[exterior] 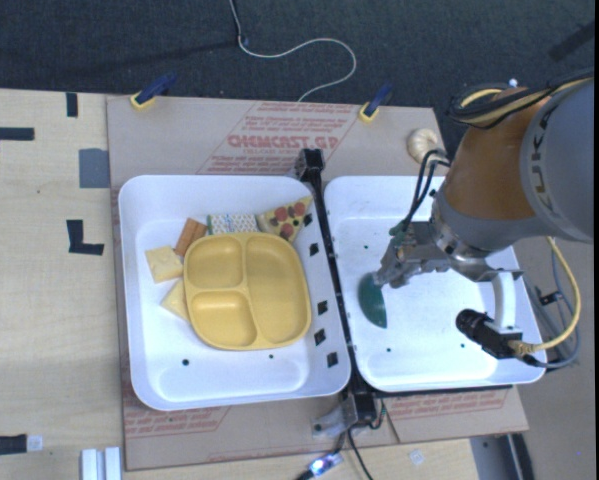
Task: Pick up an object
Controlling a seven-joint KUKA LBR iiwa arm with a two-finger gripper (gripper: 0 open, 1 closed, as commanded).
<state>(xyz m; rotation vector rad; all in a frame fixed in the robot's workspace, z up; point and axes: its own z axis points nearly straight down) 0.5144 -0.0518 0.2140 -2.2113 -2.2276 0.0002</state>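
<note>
The two-finger gripper [387, 278] sits low in the right white bin [429, 368], touching a dark green rounded object [375, 304]; its grip cannot be told, so pickup seems unfinished.

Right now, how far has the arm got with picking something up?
Done: the arm's end effector has reached into the right bin, just above the green object. In hand: nothing visibly lifted; the green object seems to rest on the bin floor. Left: grasping and raising it.
</note>
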